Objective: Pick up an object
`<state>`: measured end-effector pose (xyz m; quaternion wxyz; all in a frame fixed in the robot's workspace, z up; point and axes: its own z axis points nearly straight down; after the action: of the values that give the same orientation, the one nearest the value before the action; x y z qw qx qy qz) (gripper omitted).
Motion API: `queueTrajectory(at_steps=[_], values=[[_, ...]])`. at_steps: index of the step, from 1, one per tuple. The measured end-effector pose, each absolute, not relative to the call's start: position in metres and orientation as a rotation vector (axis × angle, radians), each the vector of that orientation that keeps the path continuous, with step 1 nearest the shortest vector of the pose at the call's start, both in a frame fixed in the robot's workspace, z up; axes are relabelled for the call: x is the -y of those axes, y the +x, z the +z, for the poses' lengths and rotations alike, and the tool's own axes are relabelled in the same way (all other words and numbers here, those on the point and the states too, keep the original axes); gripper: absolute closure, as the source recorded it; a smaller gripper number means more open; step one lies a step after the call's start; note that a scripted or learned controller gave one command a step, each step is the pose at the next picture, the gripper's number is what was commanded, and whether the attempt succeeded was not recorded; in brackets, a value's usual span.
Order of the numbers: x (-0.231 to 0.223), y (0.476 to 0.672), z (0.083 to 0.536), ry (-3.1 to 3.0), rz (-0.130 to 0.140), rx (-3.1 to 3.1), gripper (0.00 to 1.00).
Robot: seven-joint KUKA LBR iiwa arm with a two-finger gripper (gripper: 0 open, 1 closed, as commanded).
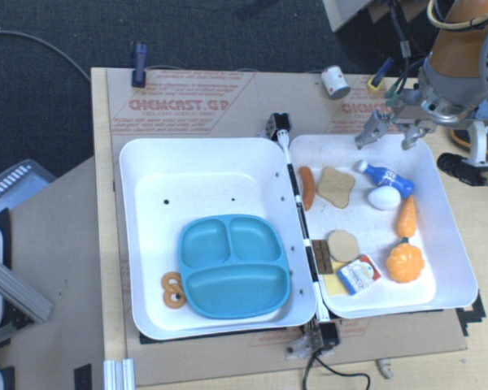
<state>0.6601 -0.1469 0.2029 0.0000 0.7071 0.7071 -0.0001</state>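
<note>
Gripper above the right bin's far edge

The gripper [388, 131] hangs spread and grasping nothing. Just below it lie the blue bottle [389, 175] and white egg [383, 197]; the bread slice [336, 187] sits down-left, the carrot [407, 217] farther below, all in the right bin [449, 242]
</note>
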Motion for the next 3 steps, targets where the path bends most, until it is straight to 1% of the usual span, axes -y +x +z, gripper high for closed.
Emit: queueTrajectory(at_steps=[1,2,3], values=[[0.19,0.64,0.109,2.21,0.007,-2.212,0.0],[0.214,0.594,0.1,2.196,0.025,-2.214,0.0],[0.219,0.525,0.085,2.223,0.007,-2.232,0.0]])
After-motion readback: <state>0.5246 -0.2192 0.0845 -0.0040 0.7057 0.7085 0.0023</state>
